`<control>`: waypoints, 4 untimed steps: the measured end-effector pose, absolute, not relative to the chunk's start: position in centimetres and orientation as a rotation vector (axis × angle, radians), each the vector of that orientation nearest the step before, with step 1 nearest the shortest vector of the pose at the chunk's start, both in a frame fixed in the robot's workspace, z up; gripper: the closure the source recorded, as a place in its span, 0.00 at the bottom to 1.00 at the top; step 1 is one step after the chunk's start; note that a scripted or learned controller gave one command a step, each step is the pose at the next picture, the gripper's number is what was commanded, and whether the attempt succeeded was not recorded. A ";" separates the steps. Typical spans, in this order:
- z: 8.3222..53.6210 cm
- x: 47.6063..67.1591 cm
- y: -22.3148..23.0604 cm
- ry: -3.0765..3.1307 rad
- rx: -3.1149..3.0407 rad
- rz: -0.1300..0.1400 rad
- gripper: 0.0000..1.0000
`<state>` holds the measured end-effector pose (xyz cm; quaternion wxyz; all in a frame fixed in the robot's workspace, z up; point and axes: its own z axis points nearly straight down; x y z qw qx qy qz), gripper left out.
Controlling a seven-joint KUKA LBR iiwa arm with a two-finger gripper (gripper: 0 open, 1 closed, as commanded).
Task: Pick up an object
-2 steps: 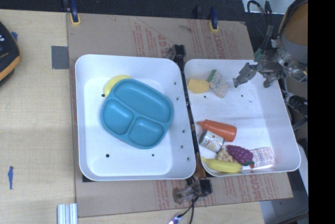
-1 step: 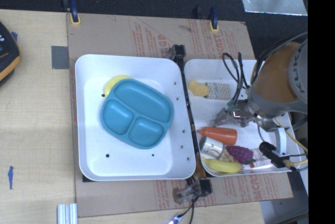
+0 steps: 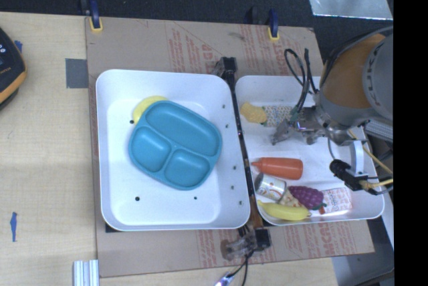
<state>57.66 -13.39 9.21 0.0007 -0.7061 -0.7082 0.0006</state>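
**Arm low over the right bin, among the toy food**

Two white bins sit side by side on a brown cardboard sheet on the desk. The left bin [image 3: 107,144] holds a blue divided plate [image 3: 175,144] lying flat near its middle, with a yellow object [image 3: 147,105] partly tucked under the plate's far left edge.

The right bin [image 3: 267,83] carries the small things. A yellow corn cob [image 3: 254,113] lies near its far left corner. An orange-red carrot-shaped piece [image 3: 277,167] rests across the middle. Along the near wall lie a yellow banana [image 3: 284,212], a purple bunch of grapes [image 3: 306,196], a small silver can [image 3: 269,186] and a flat white packet [image 3: 336,201], all close together.

The grey arm comes in from the right, and its gripper [image 3: 289,131] hangs over the right bin between the corn cob and the carrot piece. Whether the jaws are apart or together cannot be told from this view, and nothing can be seen between them.
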 end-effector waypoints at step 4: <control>10.0 55.7 -14.5 -2.225 -2.216 0.002 0.00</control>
